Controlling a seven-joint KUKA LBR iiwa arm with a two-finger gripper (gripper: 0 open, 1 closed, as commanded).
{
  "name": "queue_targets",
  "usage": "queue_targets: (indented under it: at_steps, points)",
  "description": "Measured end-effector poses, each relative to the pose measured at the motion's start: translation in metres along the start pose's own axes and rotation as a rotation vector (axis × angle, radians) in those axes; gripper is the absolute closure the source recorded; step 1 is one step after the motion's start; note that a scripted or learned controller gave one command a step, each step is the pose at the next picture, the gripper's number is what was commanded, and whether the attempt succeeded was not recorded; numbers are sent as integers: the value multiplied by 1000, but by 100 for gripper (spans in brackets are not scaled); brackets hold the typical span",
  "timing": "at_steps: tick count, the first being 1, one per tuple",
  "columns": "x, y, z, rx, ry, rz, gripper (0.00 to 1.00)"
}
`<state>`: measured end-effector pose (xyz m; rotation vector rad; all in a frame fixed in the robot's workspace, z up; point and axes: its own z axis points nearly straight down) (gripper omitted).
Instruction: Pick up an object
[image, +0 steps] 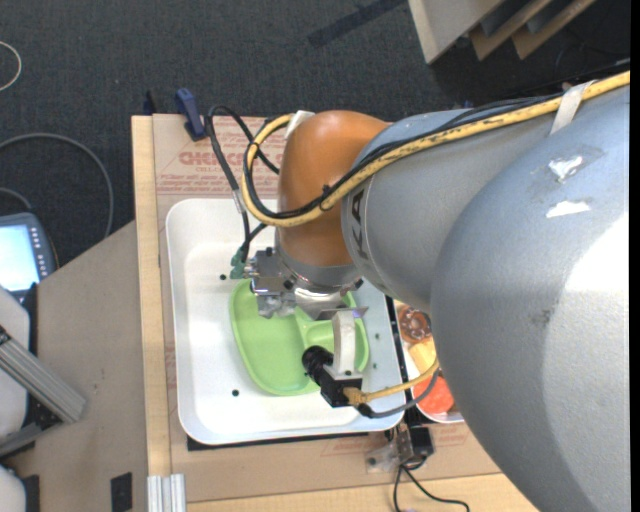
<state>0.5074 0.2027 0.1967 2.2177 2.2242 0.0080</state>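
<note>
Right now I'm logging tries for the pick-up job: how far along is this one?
Done: the arm has reached in over the left bin, its wrist low above the green dish-like object. In hand: nothing that I can confirm; the wrist hides where it meets the object. Left: the object lies on the bin floor, so the lift is not yet done. Orange items lie in the right bin.

A blue clamp grips the far left corner of the bench; a lit screen sits left, on dark carpet.
</note>
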Motion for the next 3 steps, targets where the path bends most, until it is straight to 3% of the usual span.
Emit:
queue_targets:
  at_steps: [1,2,3]
  points:
    - [22,104,74,0,-4,1,100]
    - [22,101,60,3,-3,2,100]
    - [23,36,-79,-5,3,-1,100]
